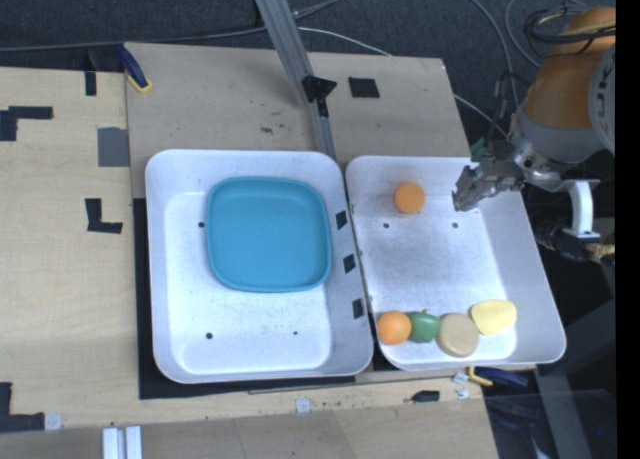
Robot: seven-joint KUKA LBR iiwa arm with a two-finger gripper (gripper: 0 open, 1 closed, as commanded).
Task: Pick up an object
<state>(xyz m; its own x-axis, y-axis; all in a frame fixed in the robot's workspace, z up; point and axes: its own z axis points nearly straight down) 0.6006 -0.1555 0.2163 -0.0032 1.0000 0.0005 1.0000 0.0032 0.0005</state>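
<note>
Two bins (180, 347), jaws (468, 193) beside orange ball (408, 197)

My desk (60, 277) is pale wood, marked with dark tape patches. A tan board (220, 107) lies on it, and on that board 2 white bins sit side by side, touching: the left bin (180, 342) and the right bin (530, 337). A grey metal bar (290, 37) slants across the board's far side.
</note>
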